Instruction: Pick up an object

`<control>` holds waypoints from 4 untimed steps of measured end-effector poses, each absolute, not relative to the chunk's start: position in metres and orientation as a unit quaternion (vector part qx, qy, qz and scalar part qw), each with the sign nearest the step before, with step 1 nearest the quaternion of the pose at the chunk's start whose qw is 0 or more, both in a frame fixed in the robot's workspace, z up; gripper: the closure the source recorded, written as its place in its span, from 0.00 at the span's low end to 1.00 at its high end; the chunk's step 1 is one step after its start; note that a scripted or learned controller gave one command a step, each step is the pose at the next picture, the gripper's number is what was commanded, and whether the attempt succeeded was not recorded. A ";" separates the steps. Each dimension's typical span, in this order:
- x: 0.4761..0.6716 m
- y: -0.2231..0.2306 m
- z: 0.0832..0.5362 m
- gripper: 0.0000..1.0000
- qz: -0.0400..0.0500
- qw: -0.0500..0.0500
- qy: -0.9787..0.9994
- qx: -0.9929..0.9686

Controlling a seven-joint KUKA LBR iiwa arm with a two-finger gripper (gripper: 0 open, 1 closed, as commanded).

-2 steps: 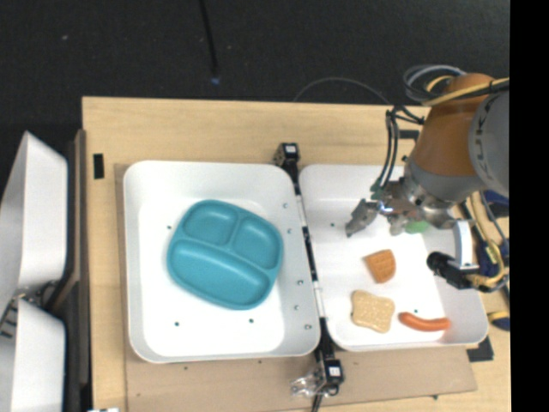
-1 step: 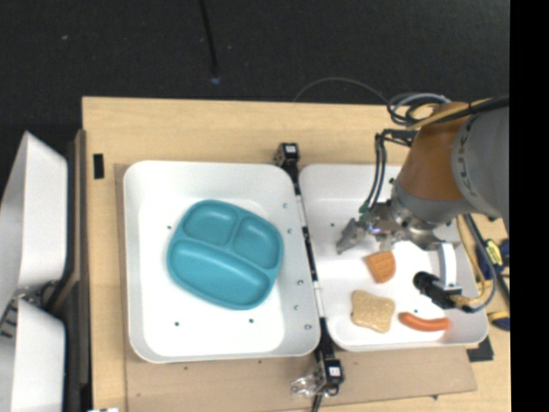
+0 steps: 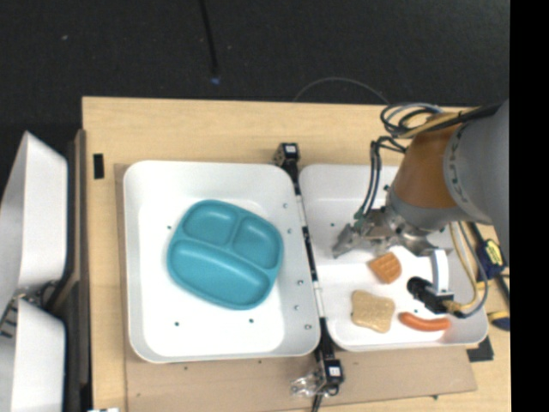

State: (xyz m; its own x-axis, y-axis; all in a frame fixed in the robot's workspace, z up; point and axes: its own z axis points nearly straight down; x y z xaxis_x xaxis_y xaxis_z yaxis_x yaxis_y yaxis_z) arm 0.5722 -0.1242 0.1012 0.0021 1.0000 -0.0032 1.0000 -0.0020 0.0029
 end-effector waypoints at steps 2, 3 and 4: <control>0.576 -0.127 0.177 1.00 0.002 0.003 0.708 0.706; 0.583 -0.135 0.238 1.00 0.002 0.004 0.708 0.706; 0.585 -0.136 0.268 1.00 0.001 0.002 0.708 0.706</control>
